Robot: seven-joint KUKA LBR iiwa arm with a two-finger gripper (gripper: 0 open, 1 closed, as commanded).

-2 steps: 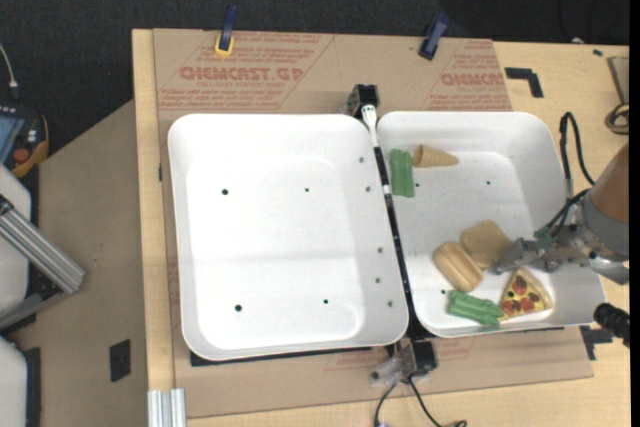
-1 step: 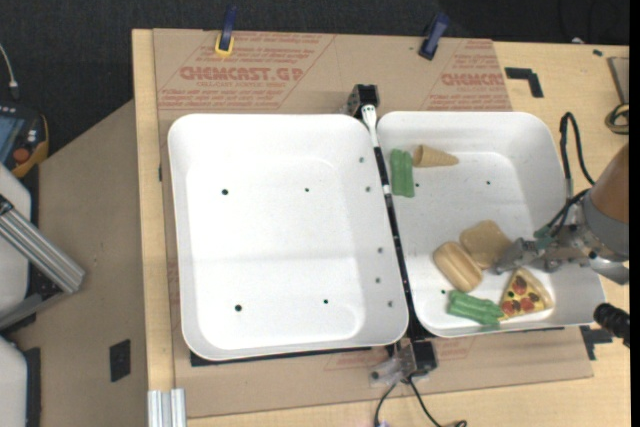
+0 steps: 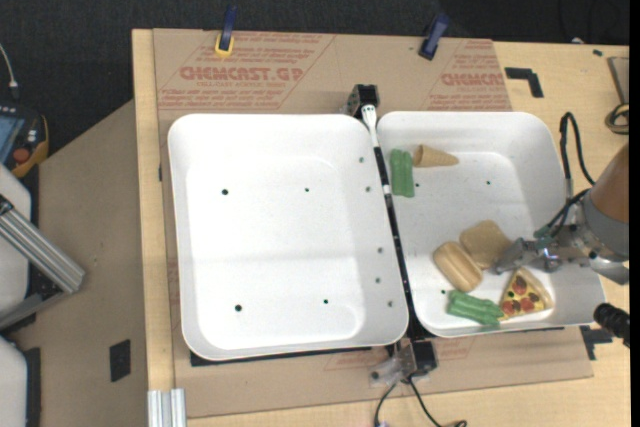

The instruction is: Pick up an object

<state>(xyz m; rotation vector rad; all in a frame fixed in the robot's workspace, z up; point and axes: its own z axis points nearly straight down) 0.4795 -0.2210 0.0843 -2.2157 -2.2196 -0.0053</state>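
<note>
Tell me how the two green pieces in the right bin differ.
The upper green piece lies against the divider near the bin's far end, pointing along it; the lower green piece lies near the front wall, slanted, beside the pizza slice. The upper one looks flatter and blockier; the lower one rounder and longer. Both are green and lie in the right bin.

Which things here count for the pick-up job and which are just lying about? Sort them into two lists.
For the job, all in the right bin:
gripper
pizza slice
bread roll
tan bread piece
green piece near front
green block by divider
cone

Lying about:
left bin
blue clamps
cardboard sheet
</note>
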